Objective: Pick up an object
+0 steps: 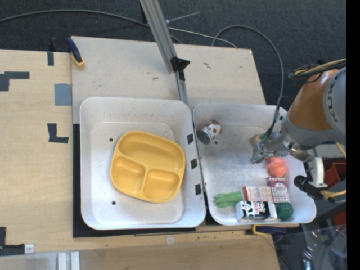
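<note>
While reaching from right, arm bent low, over right bin

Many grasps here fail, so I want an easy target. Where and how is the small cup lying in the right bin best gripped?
Probably across the cup's round body, coming straight down from above. It lies on its side, apart from the other things, with bare bin floor on both sides of it. Set the jaws across its width, not along its length, so it cannot roll away.

The arm reaches in from the right — grey, with its orange band above the wrist — bent downward, the gripper hanging low at its end.
</note>
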`<state>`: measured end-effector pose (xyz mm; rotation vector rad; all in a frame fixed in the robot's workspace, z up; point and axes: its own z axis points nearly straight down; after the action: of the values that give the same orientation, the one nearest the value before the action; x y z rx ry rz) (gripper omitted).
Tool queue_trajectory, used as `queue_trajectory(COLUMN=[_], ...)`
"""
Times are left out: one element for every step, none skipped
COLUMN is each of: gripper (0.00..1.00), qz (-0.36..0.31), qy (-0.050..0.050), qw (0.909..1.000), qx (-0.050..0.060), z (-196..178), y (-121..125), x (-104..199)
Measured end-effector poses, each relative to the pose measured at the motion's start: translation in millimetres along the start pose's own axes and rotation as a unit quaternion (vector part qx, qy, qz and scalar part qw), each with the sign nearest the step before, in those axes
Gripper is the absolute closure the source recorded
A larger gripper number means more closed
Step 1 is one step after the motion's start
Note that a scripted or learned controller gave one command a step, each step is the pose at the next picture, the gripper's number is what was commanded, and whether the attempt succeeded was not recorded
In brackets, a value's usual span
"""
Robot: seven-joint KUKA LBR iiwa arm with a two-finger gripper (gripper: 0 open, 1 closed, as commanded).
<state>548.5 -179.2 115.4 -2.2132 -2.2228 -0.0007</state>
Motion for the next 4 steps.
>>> queue_trajectory(gripper=[1.00, 1.00, 1.00, 1.00], qz=[0.001, 0.001, -0.001, -0.001], qy=[-0.002, -0.003, -0.001, -0.001], qw=[1.0000, 1.0000, 1.0000, 1.0000], qx=[-0.004, -0.004, -0.001, -0.001], z=[-56.6, -109.7, -100.0, -109.1], y=[8.7, 9.9, 8.6, 7.1], x=[6.8, 7.3, 64.2, 112.4])
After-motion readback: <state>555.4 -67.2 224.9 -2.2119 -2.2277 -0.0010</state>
